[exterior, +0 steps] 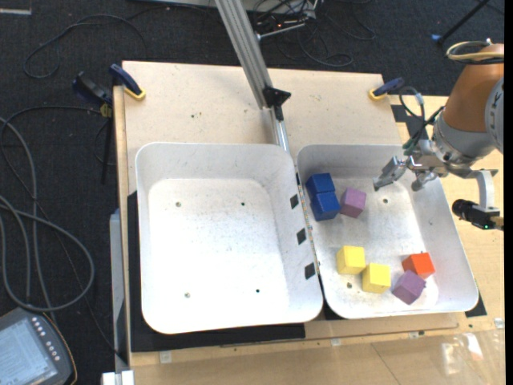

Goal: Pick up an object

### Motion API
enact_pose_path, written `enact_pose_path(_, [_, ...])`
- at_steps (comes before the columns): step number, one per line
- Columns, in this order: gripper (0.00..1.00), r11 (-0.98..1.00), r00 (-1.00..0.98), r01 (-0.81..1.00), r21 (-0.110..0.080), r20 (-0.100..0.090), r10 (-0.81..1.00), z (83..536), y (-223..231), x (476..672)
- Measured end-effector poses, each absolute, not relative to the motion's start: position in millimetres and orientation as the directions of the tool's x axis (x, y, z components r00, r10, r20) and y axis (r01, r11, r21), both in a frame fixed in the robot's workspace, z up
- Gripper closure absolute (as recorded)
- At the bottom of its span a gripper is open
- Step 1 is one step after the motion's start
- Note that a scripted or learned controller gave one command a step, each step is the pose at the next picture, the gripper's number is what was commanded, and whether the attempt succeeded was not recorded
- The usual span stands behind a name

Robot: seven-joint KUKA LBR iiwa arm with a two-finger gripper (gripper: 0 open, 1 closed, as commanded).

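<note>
The right bin holds several blocks. Two blue blocks sit stacked at its upper left, with a purple block just to their right. Two yellow blocks lie near the front, beside an orange block and another purple block. My gripper hangs over the bin's upper right part, its fingers spread open with nothing between them. It is to the right of the purple block and apart from it.
The left bin lies beside the right one. A slanted metal rail runs from the top down to the gap between the bins. Clamps sit at the board's back corners. Cables cover the floor around.
</note>
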State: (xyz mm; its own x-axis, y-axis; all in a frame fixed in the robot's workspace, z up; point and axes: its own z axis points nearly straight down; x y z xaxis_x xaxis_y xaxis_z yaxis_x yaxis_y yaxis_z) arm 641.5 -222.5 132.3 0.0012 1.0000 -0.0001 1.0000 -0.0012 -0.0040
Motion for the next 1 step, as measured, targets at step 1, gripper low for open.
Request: enact_pose_path(1, [0.00, 0.000, 0.000, 1.000, -0.003, 0.000, 1.000, 92.7, -221.6, 641.0])
